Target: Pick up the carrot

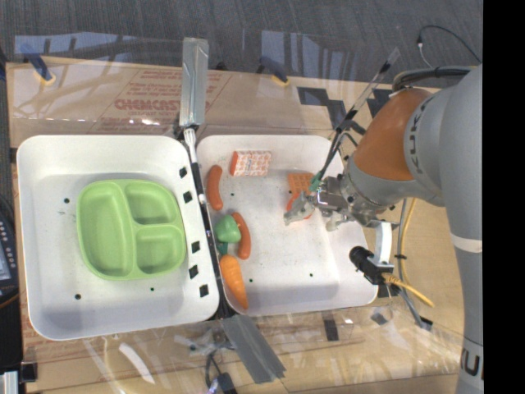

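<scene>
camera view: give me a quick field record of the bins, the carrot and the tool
left bin: holds a green divided tray
right bin: holds the food items
carrot: lies at the right bin's lower left, by the divider
other items: sausage, wafer box, orange piece with green
tool: over the right bin's right part, apart from the carrot
task state: carrot not yet picked up

gripper (305,208) fingers' gap unclear
</scene>
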Controlling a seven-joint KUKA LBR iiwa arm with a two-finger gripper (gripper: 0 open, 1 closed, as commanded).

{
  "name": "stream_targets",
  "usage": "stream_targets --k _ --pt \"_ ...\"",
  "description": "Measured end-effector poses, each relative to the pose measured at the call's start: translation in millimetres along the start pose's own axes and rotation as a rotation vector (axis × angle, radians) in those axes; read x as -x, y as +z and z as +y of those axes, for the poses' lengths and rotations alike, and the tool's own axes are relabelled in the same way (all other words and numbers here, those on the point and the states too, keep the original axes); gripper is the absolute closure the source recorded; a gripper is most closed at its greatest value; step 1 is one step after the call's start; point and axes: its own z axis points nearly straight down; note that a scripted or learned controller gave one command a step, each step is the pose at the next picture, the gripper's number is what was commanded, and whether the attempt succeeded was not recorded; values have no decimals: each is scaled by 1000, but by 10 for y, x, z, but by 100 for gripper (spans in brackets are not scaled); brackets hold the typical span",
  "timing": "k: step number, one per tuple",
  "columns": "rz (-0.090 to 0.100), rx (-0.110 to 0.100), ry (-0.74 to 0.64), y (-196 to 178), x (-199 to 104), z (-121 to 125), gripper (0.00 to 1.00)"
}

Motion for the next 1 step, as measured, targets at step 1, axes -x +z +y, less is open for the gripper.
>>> stream_targets --k 1 --pt "1 -5 -3 -71 3 1 100"
